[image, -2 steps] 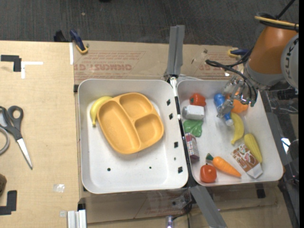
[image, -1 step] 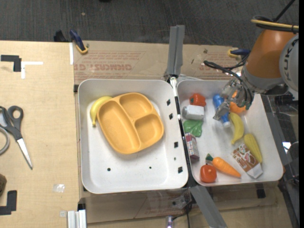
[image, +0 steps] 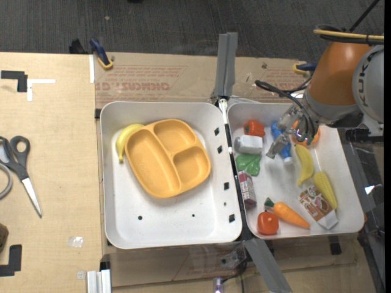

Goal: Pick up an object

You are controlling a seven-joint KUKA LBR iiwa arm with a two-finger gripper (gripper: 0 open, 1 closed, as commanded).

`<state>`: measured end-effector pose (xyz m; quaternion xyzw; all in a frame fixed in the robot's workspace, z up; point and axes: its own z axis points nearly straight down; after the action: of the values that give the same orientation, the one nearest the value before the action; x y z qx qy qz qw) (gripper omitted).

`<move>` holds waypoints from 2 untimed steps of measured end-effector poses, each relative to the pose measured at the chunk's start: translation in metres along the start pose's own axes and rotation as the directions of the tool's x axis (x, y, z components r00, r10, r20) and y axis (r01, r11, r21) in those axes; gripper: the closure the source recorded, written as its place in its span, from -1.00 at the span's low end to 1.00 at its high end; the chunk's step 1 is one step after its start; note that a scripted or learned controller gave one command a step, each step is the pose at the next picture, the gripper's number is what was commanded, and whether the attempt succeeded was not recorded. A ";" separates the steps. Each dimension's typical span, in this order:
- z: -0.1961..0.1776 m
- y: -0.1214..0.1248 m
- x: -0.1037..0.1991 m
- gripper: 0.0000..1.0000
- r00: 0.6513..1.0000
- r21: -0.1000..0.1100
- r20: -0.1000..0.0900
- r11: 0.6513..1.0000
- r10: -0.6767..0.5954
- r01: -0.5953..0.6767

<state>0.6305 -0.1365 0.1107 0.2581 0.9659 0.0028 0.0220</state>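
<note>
Over the right bin (image: 349, 163) hangs the pincer (image: 282, 144), reaching in from the arm (image: 342, 78) at the right — if its fingers are open or closed, I cannot tell. Just beside it, toward the arm, lie a blue object (image: 282, 132) and a yellow banana (image: 303, 163). On its other side sit a white-grey block (image: 248, 143), a red pepper (image: 254, 128) and a green piece (image: 248, 163). Below it, well apart, rest a carrot (image: 289, 214), a tomato (image: 267, 223) and a corn cob (image: 325, 188). Far across — in the left bin (image: 122, 224) — lies a yellow divided plate (image: 166, 157).
</note>
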 end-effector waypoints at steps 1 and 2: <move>0.017 -0.005 0.032 -1.00 0.999 0.016 -0.038 1.000 0.019 -0.019; -0.003 -0.060 -0.018 -1.00 0.977 0.007 -0.037 0.978 -0.209 0.210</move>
<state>0.6165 -0.1974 0.1136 0.1549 0.9879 -0.0001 0.0032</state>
